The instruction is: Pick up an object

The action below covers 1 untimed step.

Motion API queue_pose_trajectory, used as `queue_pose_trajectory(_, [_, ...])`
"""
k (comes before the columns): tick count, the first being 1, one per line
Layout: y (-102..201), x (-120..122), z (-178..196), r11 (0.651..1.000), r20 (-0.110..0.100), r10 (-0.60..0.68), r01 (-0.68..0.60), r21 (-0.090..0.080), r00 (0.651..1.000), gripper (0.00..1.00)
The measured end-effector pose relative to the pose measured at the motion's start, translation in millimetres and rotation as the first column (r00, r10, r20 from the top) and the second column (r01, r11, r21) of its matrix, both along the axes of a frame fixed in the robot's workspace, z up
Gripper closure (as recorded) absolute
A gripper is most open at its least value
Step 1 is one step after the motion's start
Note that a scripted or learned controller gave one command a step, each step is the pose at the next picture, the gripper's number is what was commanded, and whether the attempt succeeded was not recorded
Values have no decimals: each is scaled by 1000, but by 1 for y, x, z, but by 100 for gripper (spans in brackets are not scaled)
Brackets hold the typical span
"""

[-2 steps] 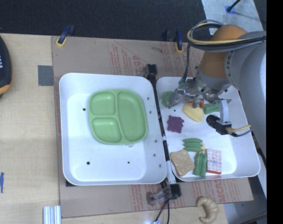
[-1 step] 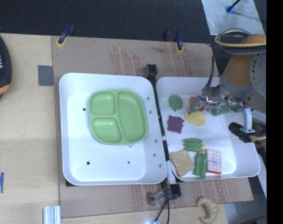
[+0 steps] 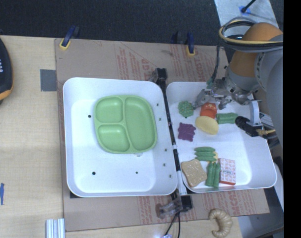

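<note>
bench (image 3: 26, 148): tan top, cardboard sheet clamped under both bins
left bin (image 3: 76, 177): white, holds green three-compartment plate (image 3: 125, 124) near centre
right bin (image 3: 249, 167): white, toy food scattered in it
arm (image 3: 254, 48): grey with orange band, over right bin's far right corner
gripper (image 3: 217, 95): low at bin's far edge, right above the red piece; jaw state: cannot tell
toy food: red piece (image 3: 208, 110) touching yellow potato-like piece (image 3: 207, 125); broccoli (image 3: 186, 109) to their left; purple piece (image 3: 186, 131) below it; bread slice (image 3: 194, 172) near front edge
</note>
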<state>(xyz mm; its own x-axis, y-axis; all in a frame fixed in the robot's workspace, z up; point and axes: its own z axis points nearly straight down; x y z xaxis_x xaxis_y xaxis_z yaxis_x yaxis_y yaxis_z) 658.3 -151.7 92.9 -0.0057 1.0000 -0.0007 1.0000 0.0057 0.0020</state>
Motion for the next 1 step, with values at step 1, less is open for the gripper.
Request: queue_pose_trajectory(1, [-1,-1,12,1000,-1,2,-2,-1,1000,100])
